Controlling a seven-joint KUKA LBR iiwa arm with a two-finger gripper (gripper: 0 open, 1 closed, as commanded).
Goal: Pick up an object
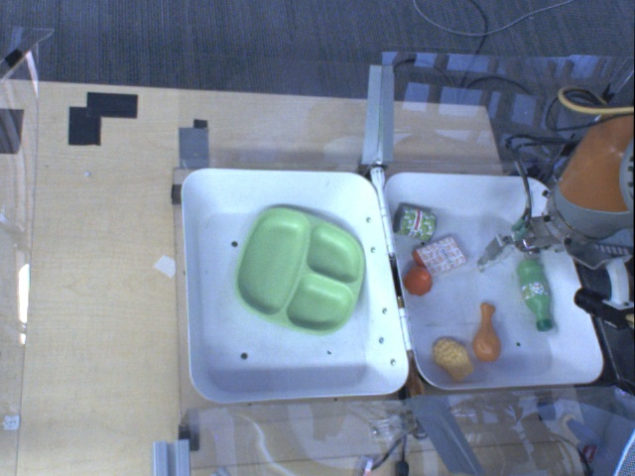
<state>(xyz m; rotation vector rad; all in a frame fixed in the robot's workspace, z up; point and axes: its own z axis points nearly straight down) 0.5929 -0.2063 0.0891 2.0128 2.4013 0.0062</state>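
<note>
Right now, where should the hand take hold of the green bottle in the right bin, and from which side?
Grip the green bottle across its mid-body, coming straight down from above. It lies flat on the right bin, its long axis running near to far, so the fingers would likely best close across its narrow width. The hand sits beside its far end.

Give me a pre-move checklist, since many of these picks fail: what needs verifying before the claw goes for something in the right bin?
1. Claw over the right bin: ok.
2. Nothing held between its fingers: ok.
3. Nearest target, green bottle, lies apart from other items: ok.
4. Orange gourd-shaped toy touches the tan lumpy item: not ok for a clean pick.
5. Height above the bin floor: cannot tell.
</note>
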